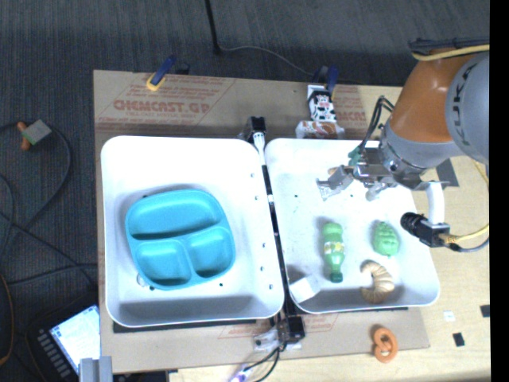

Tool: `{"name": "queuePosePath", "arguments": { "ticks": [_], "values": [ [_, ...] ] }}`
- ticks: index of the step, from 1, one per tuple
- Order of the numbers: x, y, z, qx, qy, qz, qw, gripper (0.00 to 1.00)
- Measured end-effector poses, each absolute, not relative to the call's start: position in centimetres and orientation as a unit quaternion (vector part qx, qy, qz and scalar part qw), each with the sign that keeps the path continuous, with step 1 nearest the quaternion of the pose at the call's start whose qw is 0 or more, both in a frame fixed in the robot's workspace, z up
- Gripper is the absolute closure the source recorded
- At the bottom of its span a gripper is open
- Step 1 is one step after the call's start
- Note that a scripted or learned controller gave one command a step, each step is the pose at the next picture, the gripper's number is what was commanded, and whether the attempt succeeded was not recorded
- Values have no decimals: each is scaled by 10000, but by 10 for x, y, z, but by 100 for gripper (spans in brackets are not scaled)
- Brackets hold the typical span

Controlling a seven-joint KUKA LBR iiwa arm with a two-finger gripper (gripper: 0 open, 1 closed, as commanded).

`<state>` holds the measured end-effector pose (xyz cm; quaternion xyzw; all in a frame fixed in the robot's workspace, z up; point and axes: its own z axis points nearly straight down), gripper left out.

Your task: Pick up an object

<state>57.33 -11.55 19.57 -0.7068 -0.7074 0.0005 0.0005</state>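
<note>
An orange ring (385, 343) lies on the bench outside the right bin (421, 293). Inside, a tan croissant (378, 281), then a green bottle (332, 250) lying lengthwise, cap toward the near rim, beside a green lump (386, 238). Above them hangs my claw (352, 177); I cannot tell its grip. The far cardboard (159, 106) reads "CHEMCAST GP".

Gripper (351, 177) is positioned over the rear part of the right bin (299, 159). Toward the front from it lie a bottle (332, 250), a rounded lumpy object (386, 239) to the bottle's right, and a curved pastry-like item (379, 282) nearest the front wall. Well to the gripper's left, a divided tray (180, 238) sits in the left bin (135, 157).
</note>
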Motion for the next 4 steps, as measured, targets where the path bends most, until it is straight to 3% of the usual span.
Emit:
{"name": "queuePosePath", "arguments": {
  "ticks": [1,2,3,4],
  "values": [
    [576,-114,88,-7070,-7073,-14,-23,0],
    [576,-116,98,-7075,-7067,-10,-46,100],
    [646,-148,158,-7066,-7076,0,-17,100],
    [669,-203,247,-7071,-7071,2,-24,100]
  ]
}}
